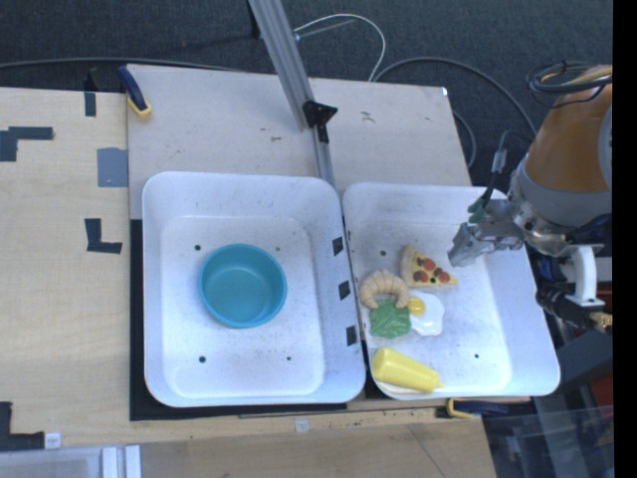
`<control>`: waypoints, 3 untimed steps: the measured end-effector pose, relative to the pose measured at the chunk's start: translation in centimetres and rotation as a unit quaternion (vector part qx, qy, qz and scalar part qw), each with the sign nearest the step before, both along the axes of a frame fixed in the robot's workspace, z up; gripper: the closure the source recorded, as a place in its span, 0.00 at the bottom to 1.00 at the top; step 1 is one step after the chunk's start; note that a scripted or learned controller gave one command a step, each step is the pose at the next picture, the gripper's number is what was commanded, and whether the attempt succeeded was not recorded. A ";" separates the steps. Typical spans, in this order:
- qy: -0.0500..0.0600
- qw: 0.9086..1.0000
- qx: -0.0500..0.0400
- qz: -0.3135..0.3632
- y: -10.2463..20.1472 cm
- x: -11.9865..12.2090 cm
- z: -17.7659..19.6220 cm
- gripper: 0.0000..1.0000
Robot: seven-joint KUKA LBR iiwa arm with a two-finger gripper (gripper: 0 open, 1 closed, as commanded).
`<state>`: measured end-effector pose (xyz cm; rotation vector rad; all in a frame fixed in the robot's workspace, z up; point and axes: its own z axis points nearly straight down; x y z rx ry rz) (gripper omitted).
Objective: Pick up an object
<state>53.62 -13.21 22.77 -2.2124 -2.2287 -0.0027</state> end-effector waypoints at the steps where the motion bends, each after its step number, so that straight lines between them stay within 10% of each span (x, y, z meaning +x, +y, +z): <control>1: 0.000 1.000 0.000 0.000 5.5 0.6 1.0 1.00; 3: 0.001 1.000 0.000 0.000 16.0 2.7 1.7 1.00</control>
